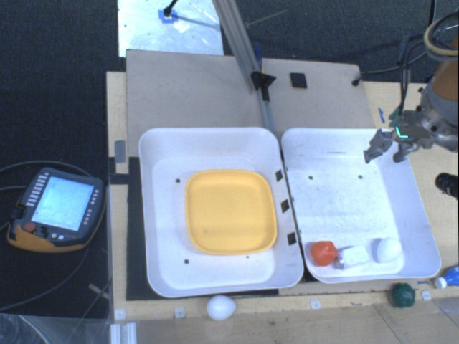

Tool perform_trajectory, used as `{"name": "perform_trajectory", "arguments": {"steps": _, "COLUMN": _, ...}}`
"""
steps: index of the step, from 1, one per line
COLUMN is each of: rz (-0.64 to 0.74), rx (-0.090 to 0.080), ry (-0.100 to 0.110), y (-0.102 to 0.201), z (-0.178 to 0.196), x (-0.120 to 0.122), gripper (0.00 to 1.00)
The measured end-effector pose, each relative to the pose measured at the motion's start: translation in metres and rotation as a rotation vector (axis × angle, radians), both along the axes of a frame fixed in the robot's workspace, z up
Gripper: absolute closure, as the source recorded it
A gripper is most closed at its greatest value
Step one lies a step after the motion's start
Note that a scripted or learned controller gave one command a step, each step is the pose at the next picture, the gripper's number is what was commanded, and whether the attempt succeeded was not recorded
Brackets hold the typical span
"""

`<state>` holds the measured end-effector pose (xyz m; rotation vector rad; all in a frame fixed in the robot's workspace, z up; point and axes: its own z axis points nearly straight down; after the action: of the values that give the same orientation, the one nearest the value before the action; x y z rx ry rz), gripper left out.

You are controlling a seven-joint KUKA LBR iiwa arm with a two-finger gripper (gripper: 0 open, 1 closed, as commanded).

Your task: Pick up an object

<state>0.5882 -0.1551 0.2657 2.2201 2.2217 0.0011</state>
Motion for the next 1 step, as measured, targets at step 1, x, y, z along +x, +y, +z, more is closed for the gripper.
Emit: {"name": "perform_trajectory", "arguments": {"steps": 1, "rz": 0.0, "rx": 0.0, "ry": 0.0, "y": 0.0, "z": 0.0, "x": 0.0, "gripper": 0.0}}
